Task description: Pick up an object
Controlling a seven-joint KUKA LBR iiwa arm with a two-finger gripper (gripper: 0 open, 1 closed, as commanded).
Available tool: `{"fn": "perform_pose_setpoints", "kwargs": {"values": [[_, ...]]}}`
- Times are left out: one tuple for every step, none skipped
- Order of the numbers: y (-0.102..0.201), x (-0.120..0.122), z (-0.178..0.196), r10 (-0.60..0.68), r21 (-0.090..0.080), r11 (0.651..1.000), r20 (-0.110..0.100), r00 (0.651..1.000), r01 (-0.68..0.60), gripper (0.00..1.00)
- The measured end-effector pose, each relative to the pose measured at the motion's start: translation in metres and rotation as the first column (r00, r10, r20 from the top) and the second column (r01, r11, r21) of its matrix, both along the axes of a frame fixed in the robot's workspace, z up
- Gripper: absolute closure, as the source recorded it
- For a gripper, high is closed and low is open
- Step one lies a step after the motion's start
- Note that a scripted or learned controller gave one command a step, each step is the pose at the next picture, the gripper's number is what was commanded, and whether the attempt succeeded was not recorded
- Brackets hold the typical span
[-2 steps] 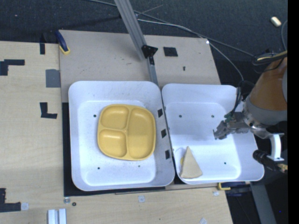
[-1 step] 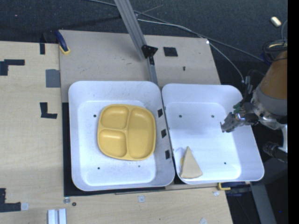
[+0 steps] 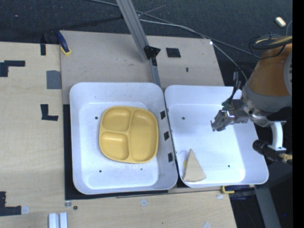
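Claw [image 3: 219, 123] at the end of the grey arm [image 3: 266, 87], poised over the right bin [image 3: 209, 99] near its right side, nothing visible between its tips; whether it is open or closed cannot be told; pale wedge-shaped piece [image 3: 193, 166] lying in the near-left corner of the same bin, well apart from the claw; yellow divided plate [image 3: 128, 134] resting in the middle of the left bin [image 3: 85, 127]; both bins side by side on the table [image 3: 28, 141].
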State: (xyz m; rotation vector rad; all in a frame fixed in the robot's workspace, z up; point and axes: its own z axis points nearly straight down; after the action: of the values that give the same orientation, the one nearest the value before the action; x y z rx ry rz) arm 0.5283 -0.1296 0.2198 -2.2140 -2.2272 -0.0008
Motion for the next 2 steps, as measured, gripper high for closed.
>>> {"fn": "perform_pose_setpoints", "kwargs": {"values": [[0.056, 0.010, -0.005, 0.001, 0.000, 1.000, -0.001, 1.000, -0.001, 1.00], [0.111, 0.020, -0.003, 0.002, 0.001, 1.000, -0.001, 1.000, -0.002, 1.00]]}}
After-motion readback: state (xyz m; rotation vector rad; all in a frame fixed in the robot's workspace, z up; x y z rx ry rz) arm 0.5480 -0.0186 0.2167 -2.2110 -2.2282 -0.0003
